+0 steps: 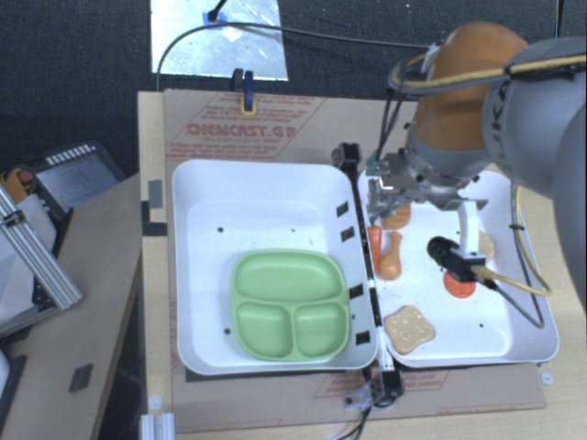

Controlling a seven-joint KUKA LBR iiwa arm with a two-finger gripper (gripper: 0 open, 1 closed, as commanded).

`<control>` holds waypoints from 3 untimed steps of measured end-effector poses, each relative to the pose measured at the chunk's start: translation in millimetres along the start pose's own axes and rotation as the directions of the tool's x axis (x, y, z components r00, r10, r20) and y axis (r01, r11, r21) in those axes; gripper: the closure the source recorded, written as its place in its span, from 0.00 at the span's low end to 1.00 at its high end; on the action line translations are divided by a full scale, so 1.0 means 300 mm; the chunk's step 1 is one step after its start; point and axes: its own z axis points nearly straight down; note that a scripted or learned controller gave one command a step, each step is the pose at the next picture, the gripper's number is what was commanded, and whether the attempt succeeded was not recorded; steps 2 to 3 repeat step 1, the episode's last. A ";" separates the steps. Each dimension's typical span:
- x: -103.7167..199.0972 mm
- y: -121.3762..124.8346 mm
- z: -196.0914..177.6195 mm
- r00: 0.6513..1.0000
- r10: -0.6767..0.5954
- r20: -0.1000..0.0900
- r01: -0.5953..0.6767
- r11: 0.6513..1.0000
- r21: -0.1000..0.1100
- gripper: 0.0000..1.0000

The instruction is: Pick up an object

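Arm's gripper (390,193) hung over the far-left corner of the right white bin (523,342), finger state impossible to tell; approach step, I'd judge; nearest target, the orange carrot-shaped toy (391,255), lay just near of it; next move needed a centred descent.

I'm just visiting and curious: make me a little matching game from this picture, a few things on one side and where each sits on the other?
Things:
1. green divided plate
2. toast slice
3. carrot
4. blue clamp

Places:
a. right bin, near front edge
b. top edge of the cardboard sheet
c. left bin
d. right bin, close to the divider between bins

Pairs: 1-c, 2-a, 3-d, 4-b
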 end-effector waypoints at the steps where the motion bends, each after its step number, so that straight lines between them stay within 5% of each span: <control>1: 0.184 0.056 -0.014 1.000 -0.001 -0.001 0.001 1.000 -0.001 1.00; 3: 0.184 0.056 -0.014 1.000 -0.001 -0.001 0.001 1.000 -0.001 1.00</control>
